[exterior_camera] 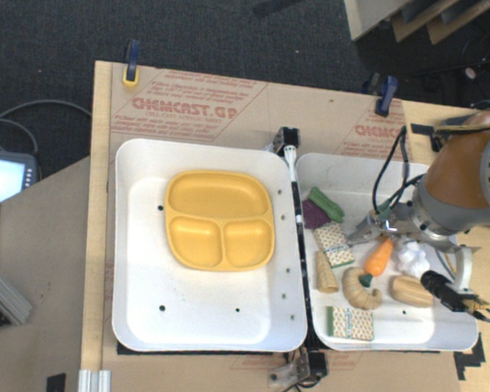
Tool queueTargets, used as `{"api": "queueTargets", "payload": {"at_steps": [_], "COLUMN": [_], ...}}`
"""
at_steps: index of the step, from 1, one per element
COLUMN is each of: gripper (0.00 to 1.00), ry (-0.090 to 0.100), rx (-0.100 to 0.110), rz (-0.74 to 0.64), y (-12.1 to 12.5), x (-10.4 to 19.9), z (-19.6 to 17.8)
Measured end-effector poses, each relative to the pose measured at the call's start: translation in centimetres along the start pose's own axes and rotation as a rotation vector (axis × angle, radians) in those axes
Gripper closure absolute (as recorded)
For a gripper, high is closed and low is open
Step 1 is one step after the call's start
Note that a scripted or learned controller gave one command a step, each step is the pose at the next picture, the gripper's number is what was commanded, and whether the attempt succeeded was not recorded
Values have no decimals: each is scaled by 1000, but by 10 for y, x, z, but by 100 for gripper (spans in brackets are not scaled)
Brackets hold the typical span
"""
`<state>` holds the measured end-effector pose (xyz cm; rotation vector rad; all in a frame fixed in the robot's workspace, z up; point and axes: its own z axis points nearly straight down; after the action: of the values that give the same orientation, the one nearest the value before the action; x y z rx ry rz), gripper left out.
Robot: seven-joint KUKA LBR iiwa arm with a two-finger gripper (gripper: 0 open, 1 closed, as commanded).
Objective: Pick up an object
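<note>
Arm: the grey KUKA arm [479,183] with its orange band enters at the right edge of the frame and bends down over the right bin.
Gripper: the gripper [378,228] sits low in the right bin, just above the carrot; whether it is apart or together cannot be told from this view.
Right bin: the white bin [351,171] at centre right holds the small items.
Carrot: an orange toy carrot [379,257] lies near the middle of the right bin, just below the gripper tip.
Green piece: a green toy vegetable [326,203] lies at the bin's upper left, beside a purple piece [315,215].
Patterned packets: one packet [335,246] lies left of the carrot, another [352,324] near the bin's lower edge.
Tan pieces: a cone [327,276], a curved croissant-like piece [359,290] and a bread-like lump [411,290] lie across the lower half of the bin.
White lump: a crumpled white object [412,255] lies right of the carrot.
Left bin: the larger white bin [132,292] fills the centre of the frame.
Yellow tray: a yellow three-compartment plate [220,219] lies in the upper part of the left bin.
Bench: a brown board [185,103] with red lettering lies under both bins.
</note>
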<state>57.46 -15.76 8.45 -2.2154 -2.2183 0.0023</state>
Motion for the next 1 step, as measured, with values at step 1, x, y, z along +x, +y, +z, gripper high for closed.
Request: {"api": "queueTargets", "payload": {"at_steps": [1], "gripper": [0], "ry": [-2], "rx": [0], "rz": [3], "y": [-67], "x": [4], "z": [1]}}
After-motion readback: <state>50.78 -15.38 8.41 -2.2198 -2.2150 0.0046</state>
